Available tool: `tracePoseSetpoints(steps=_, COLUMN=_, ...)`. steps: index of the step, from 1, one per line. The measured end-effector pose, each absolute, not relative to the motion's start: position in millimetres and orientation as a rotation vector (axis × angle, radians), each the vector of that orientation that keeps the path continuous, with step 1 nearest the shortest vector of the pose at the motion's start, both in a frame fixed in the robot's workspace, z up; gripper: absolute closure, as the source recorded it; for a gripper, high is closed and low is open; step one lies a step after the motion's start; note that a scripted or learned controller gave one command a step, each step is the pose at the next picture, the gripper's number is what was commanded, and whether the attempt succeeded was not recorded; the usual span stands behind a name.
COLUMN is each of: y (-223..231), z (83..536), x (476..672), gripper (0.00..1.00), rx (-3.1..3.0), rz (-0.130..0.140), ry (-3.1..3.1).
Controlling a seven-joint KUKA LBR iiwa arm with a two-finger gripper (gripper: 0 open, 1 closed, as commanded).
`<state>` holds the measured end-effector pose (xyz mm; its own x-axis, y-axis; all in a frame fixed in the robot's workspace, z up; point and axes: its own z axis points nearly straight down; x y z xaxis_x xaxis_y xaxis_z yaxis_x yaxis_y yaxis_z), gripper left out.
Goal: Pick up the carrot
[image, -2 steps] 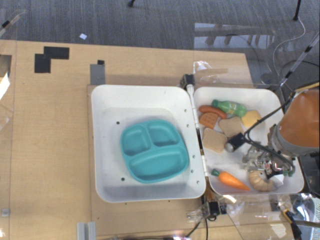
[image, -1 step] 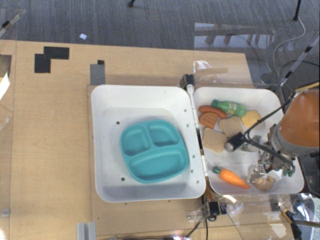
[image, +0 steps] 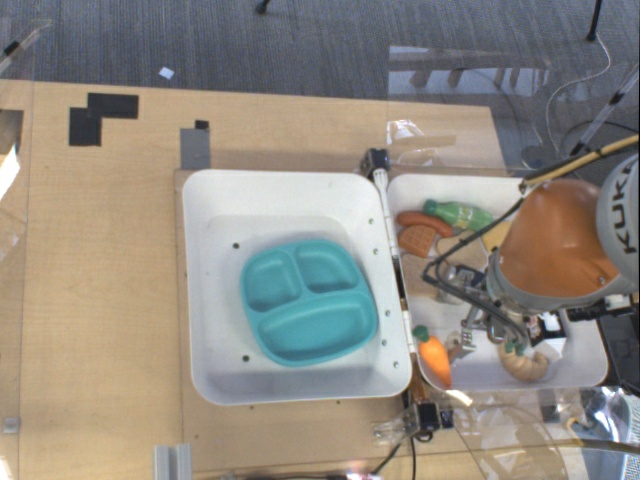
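The carrot [image: 434,361], orange with a small green top, lies at the front left corner of the right bin [image: 590,368], against its left wall. My gripper [image: 488,336] hangs just to the right of the carrot and slightly behind it, low over the bin floor. Its fingers [image: 466,341] stand apart and hold nothing; the carrot is outside them. The arm's orange band [image: 555,240] and grey wrist cover the middle of the right bin.
A brown sausage-like item [image: 423,232] and a green vegetable [image: 458,213] lie at the back of the right bin. A beige item [image: 526,366] rests near its front wall. The left bin [image: 210,298] holds a teal divided plate [image: 308,301].
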<state>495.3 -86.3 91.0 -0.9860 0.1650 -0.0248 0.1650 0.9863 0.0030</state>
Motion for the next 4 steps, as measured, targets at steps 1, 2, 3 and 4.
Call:
tracePoseSetpoints(steps=1, y=-48, z=283, x=493.9, gripper=0.00, rx=0.211, rz=0.001, ry=3.098)
tracePoseSetpoints(steps=2, y=-45, z=183, x=488.0, gripper=0.00, rx=-0.006, rz=0.003, ry=3.139)
tracePoseSetpoints(steps=3, y=-94, z=118, x=487.7, gripper=0.00, rx=0.035, rz=-0.001, ry=3.140)
tracePoseSetpoints(steps=4, y=-91, z=133, x=493.7, gripper=1.00, rx=0.036, rz=0.001, ry=3.122)
